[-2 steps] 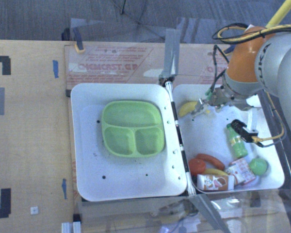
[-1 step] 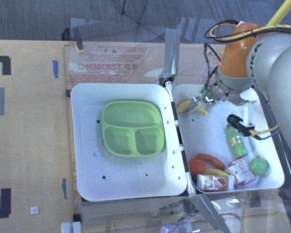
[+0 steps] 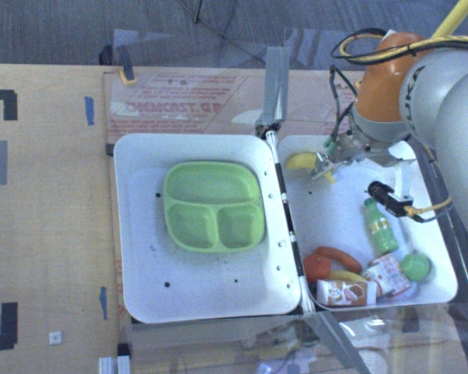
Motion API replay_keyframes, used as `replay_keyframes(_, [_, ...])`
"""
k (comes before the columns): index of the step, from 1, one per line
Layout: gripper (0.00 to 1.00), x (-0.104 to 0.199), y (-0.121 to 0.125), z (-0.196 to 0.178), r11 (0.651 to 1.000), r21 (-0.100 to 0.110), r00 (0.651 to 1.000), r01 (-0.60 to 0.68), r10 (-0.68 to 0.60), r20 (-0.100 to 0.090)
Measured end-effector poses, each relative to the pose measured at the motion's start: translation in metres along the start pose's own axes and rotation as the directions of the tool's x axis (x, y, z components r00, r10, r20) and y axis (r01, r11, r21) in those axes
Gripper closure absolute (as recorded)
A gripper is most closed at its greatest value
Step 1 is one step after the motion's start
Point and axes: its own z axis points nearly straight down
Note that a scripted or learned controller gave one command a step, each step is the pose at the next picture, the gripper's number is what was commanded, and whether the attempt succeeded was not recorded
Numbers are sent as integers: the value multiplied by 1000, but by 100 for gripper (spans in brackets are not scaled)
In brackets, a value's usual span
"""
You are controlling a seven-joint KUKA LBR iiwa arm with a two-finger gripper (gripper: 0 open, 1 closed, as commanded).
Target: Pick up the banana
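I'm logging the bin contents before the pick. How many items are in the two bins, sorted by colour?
Yellow: 2, banana, yellow piece
Green: 3, tray, bottle, ball
Red: 2, tomato, long red piece
Red-and-white: 2, carton, packet
Total: 9

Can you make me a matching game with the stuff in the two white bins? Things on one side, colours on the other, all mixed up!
Things:
1. divided plate
2. banana
3. bottle
4. carrot

Colours and places:
A. orange, low in the right bin
B. light green, in the left bin
C. yellow, at the top of the right bin by the gripper
D. green with a yellow label, right bin

Pairs: 1-B, 2-C, 3-D, 4-A
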Motion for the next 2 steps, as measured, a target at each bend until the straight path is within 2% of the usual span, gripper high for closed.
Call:
replay_keyframes(1, [100,-57,-43,9,991,-8,991,-135,135,-4])
replay_keyframes(2, [100,25,-38,-89,982,0,982,-186,186,-8])
